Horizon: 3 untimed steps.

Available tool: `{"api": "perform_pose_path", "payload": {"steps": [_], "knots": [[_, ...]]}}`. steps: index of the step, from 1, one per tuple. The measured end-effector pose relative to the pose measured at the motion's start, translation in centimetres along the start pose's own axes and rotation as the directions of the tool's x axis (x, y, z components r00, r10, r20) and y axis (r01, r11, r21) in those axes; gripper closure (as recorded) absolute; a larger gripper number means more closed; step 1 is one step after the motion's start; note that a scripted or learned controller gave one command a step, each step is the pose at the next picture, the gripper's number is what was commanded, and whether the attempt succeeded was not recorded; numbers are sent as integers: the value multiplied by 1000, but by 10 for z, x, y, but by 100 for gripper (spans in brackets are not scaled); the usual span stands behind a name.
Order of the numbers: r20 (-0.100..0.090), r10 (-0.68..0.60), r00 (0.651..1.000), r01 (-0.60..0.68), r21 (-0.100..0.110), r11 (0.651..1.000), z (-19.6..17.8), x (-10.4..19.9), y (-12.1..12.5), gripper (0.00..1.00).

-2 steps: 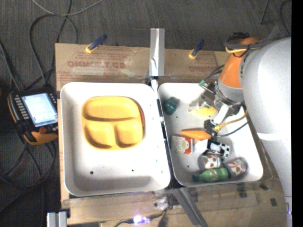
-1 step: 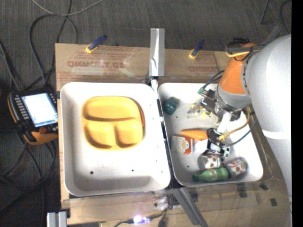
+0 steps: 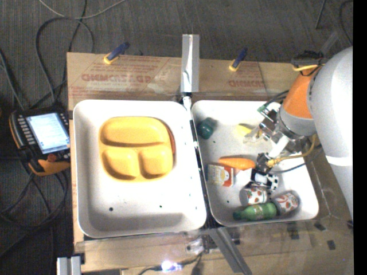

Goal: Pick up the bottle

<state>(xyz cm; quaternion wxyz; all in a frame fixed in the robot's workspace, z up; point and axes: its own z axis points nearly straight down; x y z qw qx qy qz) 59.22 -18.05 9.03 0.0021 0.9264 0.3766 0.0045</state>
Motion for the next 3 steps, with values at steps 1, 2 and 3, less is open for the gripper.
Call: {"api": "perform_pose_path", "payload": {"steps": [1, 2, 3], "knots": [[13, 148, 989, -148, 7, 989, -93, 96, -51, 0], [13, 149, 989, -149, 6, 989, -93, 95, -50, 0], [13, 149, 989, -149, 6, 989, -93, 95, -50, 0]]}}
